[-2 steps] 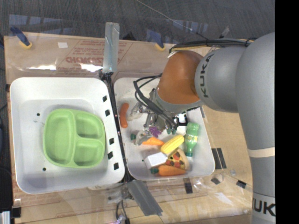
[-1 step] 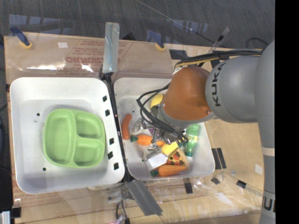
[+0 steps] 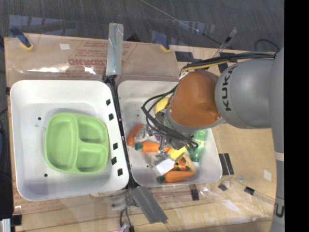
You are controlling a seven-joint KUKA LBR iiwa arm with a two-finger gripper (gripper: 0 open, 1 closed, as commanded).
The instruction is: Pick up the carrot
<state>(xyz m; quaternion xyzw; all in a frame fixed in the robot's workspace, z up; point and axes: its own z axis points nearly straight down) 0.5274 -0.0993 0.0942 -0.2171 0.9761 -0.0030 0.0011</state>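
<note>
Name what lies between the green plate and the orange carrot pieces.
In the camera view, the adjoining bin walls, edged with black tabs, separate the green plate from the carrot pieces.

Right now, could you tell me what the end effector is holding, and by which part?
It cannot be told: the end effector hangs over the right bin, its tip hidden among the toys.

A robotics lab bench is showing here — 2 white bins (image 3: 21,129) are sitting on taped cardboard (image 3: 72,57), cables (image 3: 207,59) trailing, a KUKA arm (image 3: 251,93) reaching over dark carpet (image 3: 58,4).
</note>
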